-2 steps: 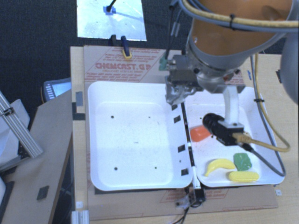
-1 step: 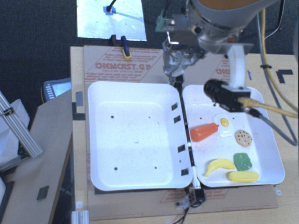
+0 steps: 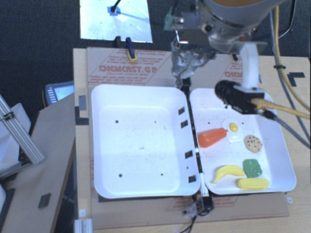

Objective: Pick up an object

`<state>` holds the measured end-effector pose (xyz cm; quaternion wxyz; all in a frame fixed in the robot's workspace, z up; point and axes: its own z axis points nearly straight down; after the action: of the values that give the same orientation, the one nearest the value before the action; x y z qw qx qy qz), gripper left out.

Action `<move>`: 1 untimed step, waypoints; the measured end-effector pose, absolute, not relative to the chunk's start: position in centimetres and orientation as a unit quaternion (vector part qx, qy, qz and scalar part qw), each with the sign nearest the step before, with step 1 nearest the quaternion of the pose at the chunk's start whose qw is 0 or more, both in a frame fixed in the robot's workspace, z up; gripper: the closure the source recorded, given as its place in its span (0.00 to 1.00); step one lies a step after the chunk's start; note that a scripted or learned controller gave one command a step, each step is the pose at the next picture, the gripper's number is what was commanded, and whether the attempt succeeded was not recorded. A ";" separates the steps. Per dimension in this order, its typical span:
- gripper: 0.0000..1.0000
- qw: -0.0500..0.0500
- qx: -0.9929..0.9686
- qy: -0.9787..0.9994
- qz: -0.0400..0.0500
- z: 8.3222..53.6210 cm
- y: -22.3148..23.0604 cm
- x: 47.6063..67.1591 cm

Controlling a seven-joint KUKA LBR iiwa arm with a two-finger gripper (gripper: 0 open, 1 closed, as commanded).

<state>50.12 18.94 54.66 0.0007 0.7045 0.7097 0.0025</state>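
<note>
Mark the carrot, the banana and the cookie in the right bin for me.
carrot (image 3: 212,138), camera view, middle of its orange body.
banana (image 3: 228,172), camera view, middle of its yellow curve.
cookie (image 3: 252,143), camera view, centre of its speckled face.

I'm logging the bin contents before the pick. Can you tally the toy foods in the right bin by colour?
Orange: 1, the carrot
White with yellow: 1, the fried egg
Tan: 1, the cookie
Green: 1, the green piece
Yellow: 2, the banana and the yellow piece
Total: 6

Wooden bench bears cardboard sheet; two white bins side by side on sheet.
</note>
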 end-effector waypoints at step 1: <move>1.00 0.000 0.705 0.709 0.000 53.4 19.7 48.7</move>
<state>48.74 19.66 53.44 -0.0002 0.7053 0.7089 0.0003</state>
